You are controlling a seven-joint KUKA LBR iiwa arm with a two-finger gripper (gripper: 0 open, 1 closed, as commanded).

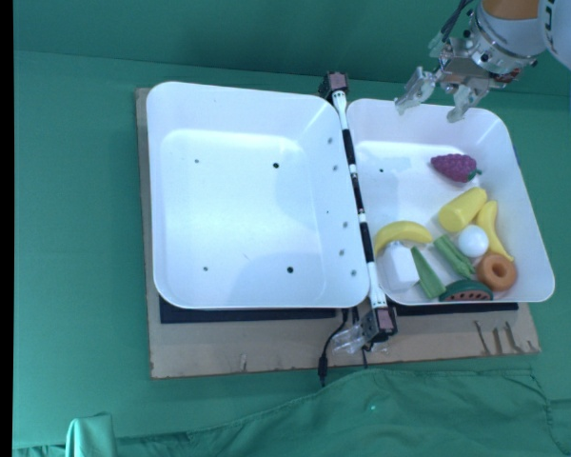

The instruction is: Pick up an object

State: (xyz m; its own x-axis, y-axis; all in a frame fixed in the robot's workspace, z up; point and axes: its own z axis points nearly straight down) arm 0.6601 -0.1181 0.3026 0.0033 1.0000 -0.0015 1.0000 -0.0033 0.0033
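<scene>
Green worktop point(76, 208); gripper point(434, 100) is held spread and unloaded over right bin point(533, 255) far rim, toy grapes point(454, 168) just below

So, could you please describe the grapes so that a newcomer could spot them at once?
Look in the right bin, the one holding toy food. The grapes lie apart at the far end of the pile, nearest the claw. They are the sole purple piece, knobbly, above the yellow corn.

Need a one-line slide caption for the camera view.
Open gripper hovers over the right bin's far edge; toy food clusters near its front.
</scene>
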